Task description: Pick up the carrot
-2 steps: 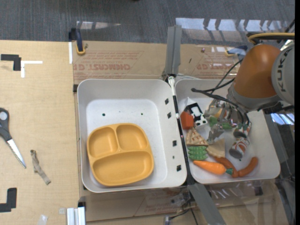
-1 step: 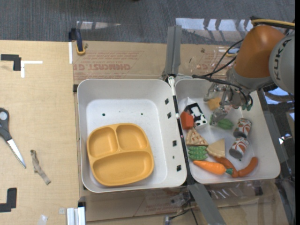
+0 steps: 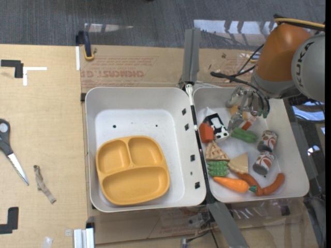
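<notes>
Clutter is posing the main risk. The carrot (image 3: pixel 231 184) is lying near the bottom edge of the right bin (image 3: pixel 292 138), lower right of the frame, orange body pointing left and green tip at its right end. That tip is sitting just beside, perhaps touching, a sausage (image 3: pixel 270 185) curving along the bin's lower right. A pea pod (image 3: pixel 217 167) and a pale wedge (image 3: pixel 239 164) are crowding it from above.

The gripper (image 3: pixel 247 111) is hanging over the upper middle of that bin, well apart from the carrot, with a small orange piece (image 3: pixel 246 124) and a green pod (image 3: pixel 244 135) right under it. I cannot tell how the gripper is set; its metal parts are blurring together against the toys below.

Several things could go wrong, as I judge it. Descending where it is now, the gripper would be closing on the wrong item. Moving down-frame to the carrot, it could be catching the sausage or pea pod too, or nudging the carrot against the bin's lower wall. The carrot's tapering, rounded shape may be slipping out of a pinch made too near either end; a grasp across its thick middle is looking safest.

The left bin (image 3: pixel 103 107) is holding a yellow tray (image 3: pixel 133 169), out of the way.
</notes>
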